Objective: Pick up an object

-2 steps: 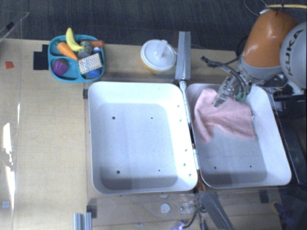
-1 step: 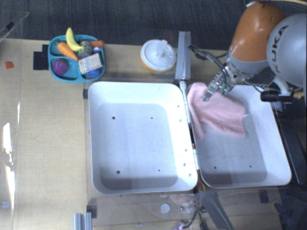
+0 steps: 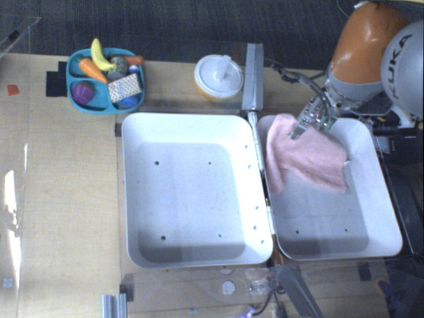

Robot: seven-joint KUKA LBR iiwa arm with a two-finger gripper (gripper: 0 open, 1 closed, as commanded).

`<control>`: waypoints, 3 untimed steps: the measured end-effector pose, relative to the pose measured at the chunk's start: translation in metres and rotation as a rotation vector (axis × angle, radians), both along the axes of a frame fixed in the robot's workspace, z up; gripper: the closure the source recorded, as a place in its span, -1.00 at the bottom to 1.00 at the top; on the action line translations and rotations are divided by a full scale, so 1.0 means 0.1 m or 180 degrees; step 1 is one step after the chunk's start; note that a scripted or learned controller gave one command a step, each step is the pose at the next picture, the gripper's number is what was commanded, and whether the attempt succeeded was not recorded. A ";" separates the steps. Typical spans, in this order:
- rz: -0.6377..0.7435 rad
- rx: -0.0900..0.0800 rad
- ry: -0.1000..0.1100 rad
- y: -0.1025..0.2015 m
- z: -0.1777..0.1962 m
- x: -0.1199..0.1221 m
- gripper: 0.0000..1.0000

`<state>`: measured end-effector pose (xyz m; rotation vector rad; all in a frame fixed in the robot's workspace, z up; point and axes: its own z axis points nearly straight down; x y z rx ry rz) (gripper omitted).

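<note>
A pink cloth (image 3: 306,156) lies crumpled in the right white bin (image 3: 371,237), filling its far left part and draping against the left wall. My gripper (image 3: 310,123) hangs at the far edge of that bin, right over the cloth's upper edge, with its tip at or just above the fabric. The grey arm with its orange band (image 3: 364,35) reaches in from the upper right.
The left white bin (image 3: 192,244) sits beside the right one. A metal divider post (image 3: 252,78) stands between the bins at the back. Behind them are a white lidded cup (image 3: 218,76) and a blue tray of toy food (image 3: 106,79).
</note>
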<state>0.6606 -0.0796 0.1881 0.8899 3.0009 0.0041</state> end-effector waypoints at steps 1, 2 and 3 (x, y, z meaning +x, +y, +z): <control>0.0844 -0.0007 0.0001 0.31 -0.01 -0.01 1.00; 0.0223 -0.0002 -0.0011 0.31 0.82 -0.14 1.00; -0.0575 0.0009 0.0013 0.45 -0.02 -0.27 1.00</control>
